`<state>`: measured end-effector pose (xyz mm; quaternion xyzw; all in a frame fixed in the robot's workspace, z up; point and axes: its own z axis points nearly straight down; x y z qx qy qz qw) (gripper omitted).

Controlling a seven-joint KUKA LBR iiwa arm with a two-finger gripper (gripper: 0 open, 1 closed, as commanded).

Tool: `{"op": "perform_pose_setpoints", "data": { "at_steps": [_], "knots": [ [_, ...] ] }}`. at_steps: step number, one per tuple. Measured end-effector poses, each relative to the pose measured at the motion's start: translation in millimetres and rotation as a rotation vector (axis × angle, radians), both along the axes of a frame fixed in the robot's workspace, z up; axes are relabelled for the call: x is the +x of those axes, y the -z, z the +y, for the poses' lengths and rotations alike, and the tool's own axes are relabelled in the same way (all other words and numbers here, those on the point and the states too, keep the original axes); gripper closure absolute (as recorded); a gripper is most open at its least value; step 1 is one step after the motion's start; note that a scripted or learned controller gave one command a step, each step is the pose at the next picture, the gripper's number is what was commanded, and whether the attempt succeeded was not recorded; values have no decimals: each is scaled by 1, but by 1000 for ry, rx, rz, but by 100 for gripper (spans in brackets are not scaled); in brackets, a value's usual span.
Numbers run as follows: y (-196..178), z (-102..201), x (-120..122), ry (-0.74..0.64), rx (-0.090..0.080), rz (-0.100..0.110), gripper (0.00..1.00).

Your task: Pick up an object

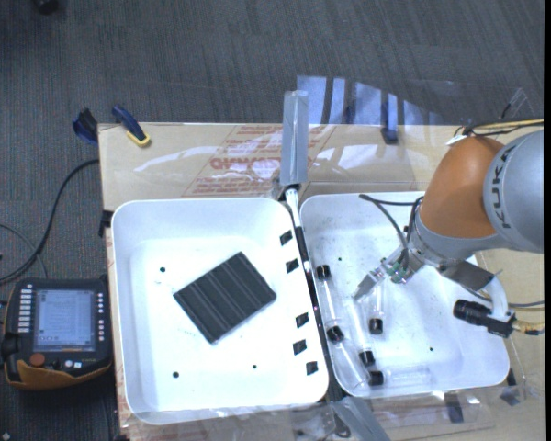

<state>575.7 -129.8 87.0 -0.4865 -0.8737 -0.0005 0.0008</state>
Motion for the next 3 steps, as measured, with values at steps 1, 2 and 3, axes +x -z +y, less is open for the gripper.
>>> {"op": "perform_pose_setpoints", "data": {
  "at_steps": [1, 2, 3],
  "knots": [
    [-10, -2, 0, 8, 1, -1, 100],
    [-10, -2, 0, 9, 1, -1, 0],
    [-44, -59, 54, 13, -2, -6, 0]
  ]
}}
